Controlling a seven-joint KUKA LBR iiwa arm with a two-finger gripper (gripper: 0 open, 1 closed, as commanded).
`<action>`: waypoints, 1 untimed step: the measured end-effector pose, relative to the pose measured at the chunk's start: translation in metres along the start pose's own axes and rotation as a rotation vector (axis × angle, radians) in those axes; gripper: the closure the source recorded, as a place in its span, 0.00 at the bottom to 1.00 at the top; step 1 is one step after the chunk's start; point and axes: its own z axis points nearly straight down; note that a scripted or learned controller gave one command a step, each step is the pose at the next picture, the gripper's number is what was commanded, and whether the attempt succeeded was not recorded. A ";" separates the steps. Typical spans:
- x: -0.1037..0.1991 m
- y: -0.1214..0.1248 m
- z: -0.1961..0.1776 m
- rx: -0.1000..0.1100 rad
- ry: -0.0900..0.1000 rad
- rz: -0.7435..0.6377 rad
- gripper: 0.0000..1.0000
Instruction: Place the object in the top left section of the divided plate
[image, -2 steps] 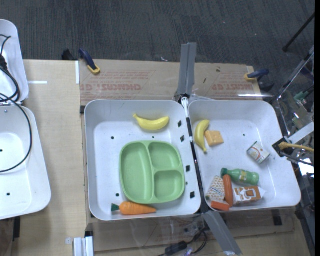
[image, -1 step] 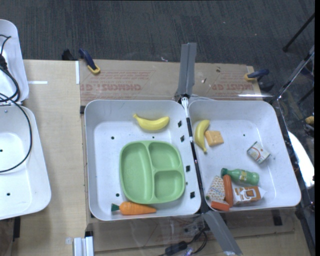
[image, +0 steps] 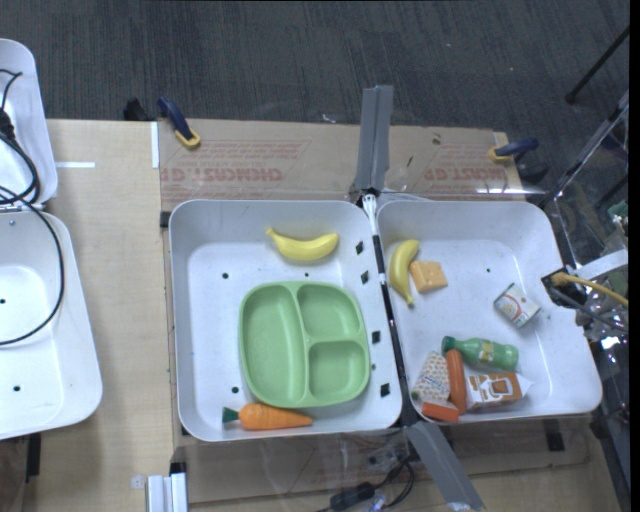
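Far side of left bin: banana, my likely object, just beyond green plate. Looks light, stiff, smooth plastic; I'd pinch across its thick middle. Gripper state: I cannot tell.

One cam up high, fixed over the bench, looks down at a slant, far enough to fit both white bins, left bin w/ green plate mid pic, right bin beside it, dark floor along top.
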 end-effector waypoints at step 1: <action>-0.007 0.032 -0.011 -0.001 0.000 -0.017 1.00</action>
